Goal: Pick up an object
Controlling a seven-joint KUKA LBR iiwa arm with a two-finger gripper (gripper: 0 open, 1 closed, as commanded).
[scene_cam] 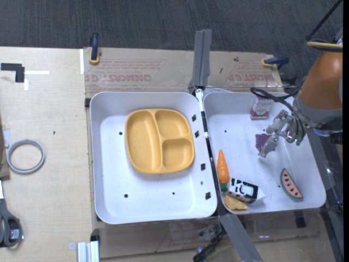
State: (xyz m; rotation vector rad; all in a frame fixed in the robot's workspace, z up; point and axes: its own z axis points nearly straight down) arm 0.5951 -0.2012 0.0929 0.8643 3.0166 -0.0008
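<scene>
Claw: the gripper (271, 141) hung over the right bin (305, 171), at the frame's right; bare metal fingers slanted down-left, tips a little apart, nothing visible between them.
Arm: grey, glossy orange band (322, 81) above the wrist, entering from the right edge.
Purple object (262, 142): small, matte, irregular in shape, lying on the bin floor just left of the fingertips; contact could not be told.
Packet (260, 107): small, upright, pink and white, by the bin's upper wall; print too small to read.
Watermelon slice (291, 184): toy wedge, red flesh with dark seeds, green rind, lower right of the bin.
Carrot (222, 165): smooth orange cone, green top, against the bin's left wall.
Black-and-white pack (244, 189): crinkled, bold white marks unreadable, bottom of the bin, a yellow piece (235, 202) just beside it.
Left bin (109, 195): shallow white plastic, rounded corners, holding a yellow divided plate (160, 141) with three compartments.
Cardboard (142, 70): brown sheet behind the bins, red lettering mirrored and unreadable.
Tape roll (24, 156): grey ring on pale wood, left of frame.
</scene>
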